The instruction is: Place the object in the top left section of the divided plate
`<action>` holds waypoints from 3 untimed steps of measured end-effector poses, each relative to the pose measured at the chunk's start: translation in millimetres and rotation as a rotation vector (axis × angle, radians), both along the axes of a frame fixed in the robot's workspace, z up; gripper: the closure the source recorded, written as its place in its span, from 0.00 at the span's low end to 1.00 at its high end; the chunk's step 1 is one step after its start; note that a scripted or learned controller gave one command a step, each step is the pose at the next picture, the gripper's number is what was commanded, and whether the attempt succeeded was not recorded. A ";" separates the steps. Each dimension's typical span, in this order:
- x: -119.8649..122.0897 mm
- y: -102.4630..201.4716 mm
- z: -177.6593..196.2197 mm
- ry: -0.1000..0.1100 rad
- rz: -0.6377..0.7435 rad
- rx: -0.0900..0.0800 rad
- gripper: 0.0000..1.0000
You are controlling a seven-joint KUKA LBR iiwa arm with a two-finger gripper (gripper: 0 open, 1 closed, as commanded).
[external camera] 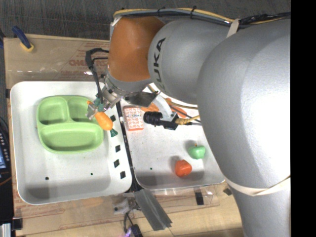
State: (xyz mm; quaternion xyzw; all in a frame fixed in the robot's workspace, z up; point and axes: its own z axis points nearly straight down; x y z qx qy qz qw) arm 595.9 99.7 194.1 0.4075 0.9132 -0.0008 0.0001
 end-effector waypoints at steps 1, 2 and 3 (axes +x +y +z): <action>-52.4 -108.3 -2.6 0.002 0.022 0.000 1.00; -38.5 -40.6 -2.5 0.000 0.008 0.001 1.00; -109.3 -106.3 -3.1 0.003 -0.122 0.001 1.00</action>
